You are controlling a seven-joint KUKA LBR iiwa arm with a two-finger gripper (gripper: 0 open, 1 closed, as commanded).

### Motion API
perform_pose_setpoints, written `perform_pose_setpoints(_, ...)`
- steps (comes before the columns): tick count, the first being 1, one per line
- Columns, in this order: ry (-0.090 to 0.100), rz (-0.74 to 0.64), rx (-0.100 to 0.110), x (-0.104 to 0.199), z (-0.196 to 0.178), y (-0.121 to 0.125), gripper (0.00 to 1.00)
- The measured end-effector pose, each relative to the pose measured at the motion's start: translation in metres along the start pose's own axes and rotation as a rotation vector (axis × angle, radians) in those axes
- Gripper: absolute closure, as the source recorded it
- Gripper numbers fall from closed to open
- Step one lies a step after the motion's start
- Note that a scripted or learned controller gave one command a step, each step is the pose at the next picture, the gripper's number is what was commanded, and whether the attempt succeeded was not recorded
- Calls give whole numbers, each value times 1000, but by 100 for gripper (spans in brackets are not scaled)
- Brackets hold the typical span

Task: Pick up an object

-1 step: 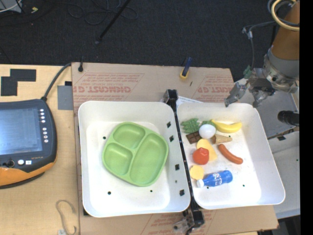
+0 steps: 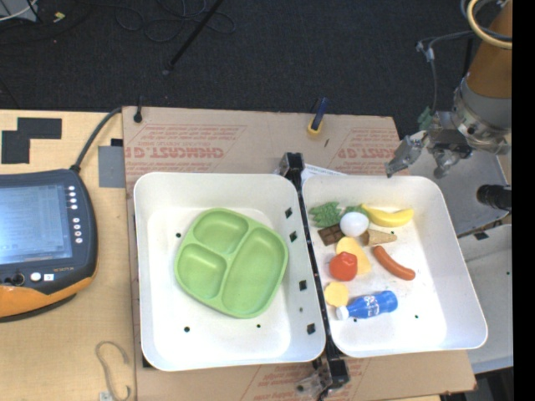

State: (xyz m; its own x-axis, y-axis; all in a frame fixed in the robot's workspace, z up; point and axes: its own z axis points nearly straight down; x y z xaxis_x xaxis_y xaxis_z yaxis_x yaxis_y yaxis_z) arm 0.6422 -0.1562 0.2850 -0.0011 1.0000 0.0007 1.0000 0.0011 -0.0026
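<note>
I see the toy food clustered in the right bin (image 2: 451, 249): banana (image 2: 389, 216) at twelve o'clock, blue bottle (image 2: 373, 304) at six. My gripper (image 2: 426, 155) hangs past the bin's one-o'clock corner, fingers spread, holding nothing.

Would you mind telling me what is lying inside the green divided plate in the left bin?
The green divided plate shows three bare compartments with nothing lying in them. It sits in the left bin, and the bin floor beneath it is covered from view.
</note>
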Motion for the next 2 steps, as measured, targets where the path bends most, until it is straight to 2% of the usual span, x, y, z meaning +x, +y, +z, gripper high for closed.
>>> perform_pose_setpoints(1,0,-1,4,1,43,-1,0)
perform_pose_setpoints(2,1,0,5,3,108,-1,0)
